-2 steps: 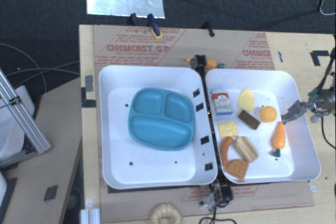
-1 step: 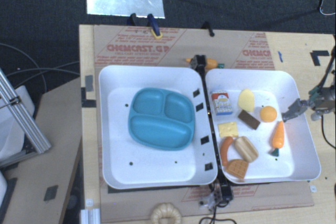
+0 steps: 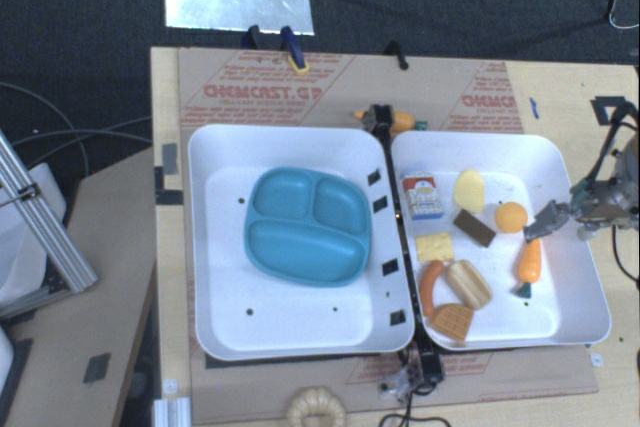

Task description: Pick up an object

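Looking down on the bench, I see two shallow white bins side by side on a cardboard-covered top. The left bin (image 3: 215, 315) holds a blue divided plate (image 3: 308, 225), lying flat near its middle. The right bin (image 3: 575, 310) carries a scatter of toy food.

Toward the back of that bin lies a small red and white carton (image 3: 423, 196), with a pale yellow lemon-like piece (image 3: 469, 189) just beside it. In front of these sit a dark brown bar (image 3: 474, 227) and a small orange ball (image 3: 511, 216). A yellow cheese square (image 3: 434, 246) lies near the divider, with an orange sausage (image 3: 430, 286) next to it, touching a bread roll (image 3: 467, 283). A waffle (image 3: 451, 322) rests at the front edge. A carrot (image 3: 529, 262) lies toward the right side, its green tip pointing to the front.

The gripper (image 3: 545, 221) comes in from the right, over the right bin's right side, just above the carrot and beside the orange ball. Whether its jaws are wide or closed I cannot tell from here; nothing is visibly between them.

Beyond the bins, a beige ring (image 3: 318, 408) lies at the bench's front edge.
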Robot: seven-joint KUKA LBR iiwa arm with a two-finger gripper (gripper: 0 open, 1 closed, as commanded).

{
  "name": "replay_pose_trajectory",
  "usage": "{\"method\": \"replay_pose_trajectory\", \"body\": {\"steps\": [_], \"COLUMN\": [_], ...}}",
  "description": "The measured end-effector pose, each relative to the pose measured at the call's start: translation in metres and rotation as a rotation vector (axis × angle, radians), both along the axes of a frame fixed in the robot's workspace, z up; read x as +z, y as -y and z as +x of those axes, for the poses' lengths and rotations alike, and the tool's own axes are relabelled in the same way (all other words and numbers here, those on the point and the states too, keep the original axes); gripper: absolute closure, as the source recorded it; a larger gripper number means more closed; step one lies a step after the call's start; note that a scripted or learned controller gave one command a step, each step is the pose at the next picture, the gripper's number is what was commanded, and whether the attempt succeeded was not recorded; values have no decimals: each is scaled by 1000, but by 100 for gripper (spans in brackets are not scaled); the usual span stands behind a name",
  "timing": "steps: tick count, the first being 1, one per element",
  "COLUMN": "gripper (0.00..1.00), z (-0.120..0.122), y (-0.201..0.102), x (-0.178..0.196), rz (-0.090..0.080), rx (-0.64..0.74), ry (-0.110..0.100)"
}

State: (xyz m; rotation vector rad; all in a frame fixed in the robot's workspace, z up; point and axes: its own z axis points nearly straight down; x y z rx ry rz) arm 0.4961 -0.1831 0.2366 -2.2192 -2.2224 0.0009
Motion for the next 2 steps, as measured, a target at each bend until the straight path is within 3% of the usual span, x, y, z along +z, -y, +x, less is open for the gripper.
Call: {"method": "replay_pose_trajectory", "body": {"steps": [2], "gripper": [0], "z": [-5], "y": [-2], "x": [-121], "rz": [1], "rx": [-1], "ry": [-2]}}
